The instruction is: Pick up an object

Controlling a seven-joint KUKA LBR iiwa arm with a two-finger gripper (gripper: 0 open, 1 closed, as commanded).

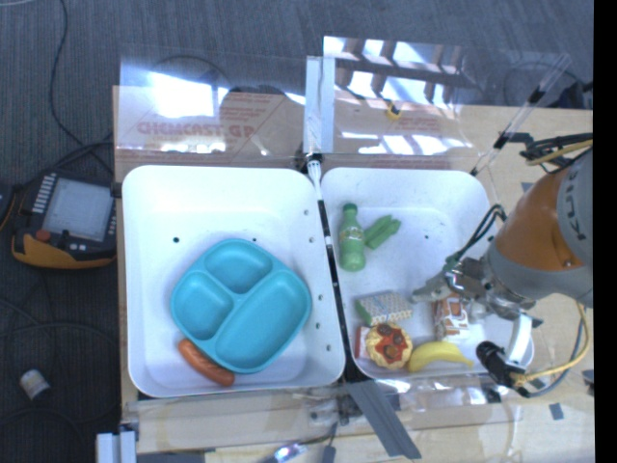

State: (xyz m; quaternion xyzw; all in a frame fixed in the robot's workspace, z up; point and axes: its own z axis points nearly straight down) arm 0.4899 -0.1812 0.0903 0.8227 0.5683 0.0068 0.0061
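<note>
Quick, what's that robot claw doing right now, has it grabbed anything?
Gripper: low in the right bin, above a small snack packet; whether it is open, closed or holding anything cannot be told.

Strong light is falling from above and behind, and it is blowing out the clear panels [386, 85] at the far side of my two white bins [154, 210] into striped glare. The bin floors are glowing almost flat white, soft shadows are pooling under the blue plate [241, 302], and everything is looking slightly soft and grainy
</note>
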